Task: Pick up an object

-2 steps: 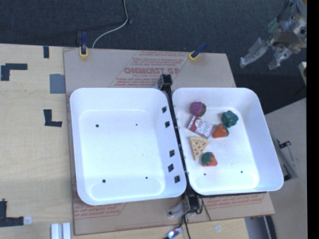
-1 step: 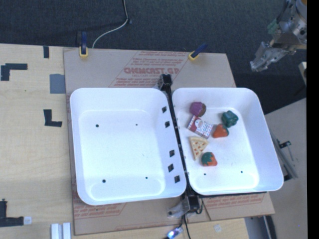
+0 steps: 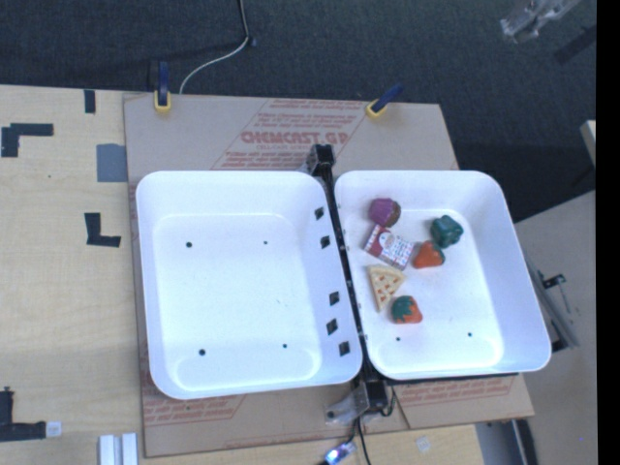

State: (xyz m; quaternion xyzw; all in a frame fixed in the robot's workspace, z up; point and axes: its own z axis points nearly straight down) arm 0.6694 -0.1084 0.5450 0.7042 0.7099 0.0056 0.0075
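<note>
Gripper (image 3: pixel 542 8) is seen blurred at the top right corner of the view, above the dark floor, well apart from the right bin (image 3: pixel 504 260) and beyond its far right corner. Its outline is too smeared to judge how it is set or whether it has hold of anything; this cannot be determined.

Right bin contents, six items, all grouped in its left half:
- Purple object (image 3: pixel 385 210), nearest the bin's far wall.
- Red and white packet (image 3: pixel 389 248), just in front of the purple object, lying tilted.
- Dark green object (image 3: pixel 447 230), toward the bin's middle, right of the packet.
- Orange-red object (image 3: pixel 428 255), touching or just beside the green one and close to the packet.
- Yellow wedge (image 3: pixel 385 285), in front of the packet, near the bin's left wall.
- Red object with a green top (image 3: pixel 406 310), just beside the wedge, nearest the bin's front.

Left bin (image 3: pixel 145 260) adjoins the right bin along its left wall. Both rest on a cardboard sheet (image 3: pixel 281 134), held by two clamps (image 3: pixel 162 93) along the edge beyond the right bin's far wall.
</note>
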